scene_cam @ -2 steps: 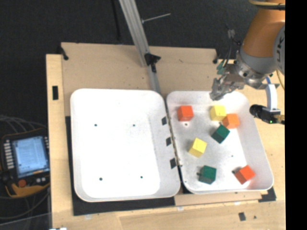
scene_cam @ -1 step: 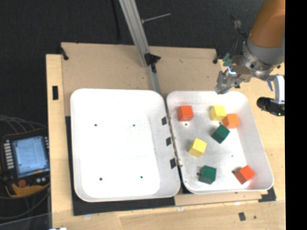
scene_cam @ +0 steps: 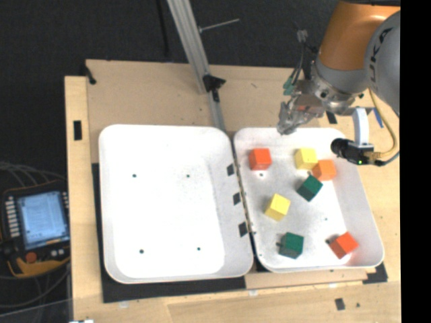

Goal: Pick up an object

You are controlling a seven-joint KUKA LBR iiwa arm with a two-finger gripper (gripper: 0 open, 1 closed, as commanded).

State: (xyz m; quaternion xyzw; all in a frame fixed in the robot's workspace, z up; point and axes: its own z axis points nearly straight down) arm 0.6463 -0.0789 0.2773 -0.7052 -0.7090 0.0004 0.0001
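The right bin (scene_cam: 357, 200) holds several small blocks. An orange-red block (scene_cam: 260, 158) lies near its far left corner. A yellow block (scene_cam: 305, 157), an orange block (scene_cam: 325, 169) and a green block (scene_cam: 310, 188) cluster at the far right. Another yellow block (scene_cam: 277, 206) lies mid-bin, a green block (scene_cam: 291, 245) sits near the front, and an orange-red block (scene_cam: 343, 245) is at the front right. My gripper (scene_cam: 289, 124) hangs over the bin's far rim, above and between the orange-red block and the far yellow block, with nothing visible between its fingers.
The left bin (scene_cam: 165, 200) sits beside the right one, with a row of small clips (scene_cam: 238, 197) along the seam. A slanted metal pole (scene_cam: 195, 46) rises behind the bins. A handheld control pad (scene_cam: 37, 224) rests off the bench at the left.
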